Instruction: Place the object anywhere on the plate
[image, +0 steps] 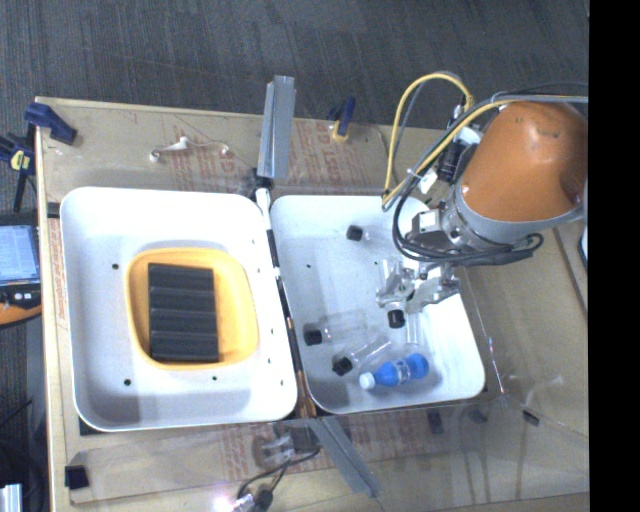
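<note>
I see my gripper (398, 300), its opening unreadable from here, hovering just above-left of the blue-capped bottle (397, 372), whose long axis runs left-right, plate (236, 310) far left.

Two bins sit side by side on my bench (120, 150), the left bin (90, 230) touching the right bin (320, 225) along one edge. In the left bin lies the plate (240, 310), and on it rests a ribbed block (183, 311). My gripper (413, 290) hangs over the right bin, toward its 3 o'clock side. A small cap (354, 233) lies at 11 o'clock from my gripper. At 6 o'clock from it lies a capped bottle (398, 371), with two clear bottles (345, 330) just beside that, at 9 o'clock.
</note>
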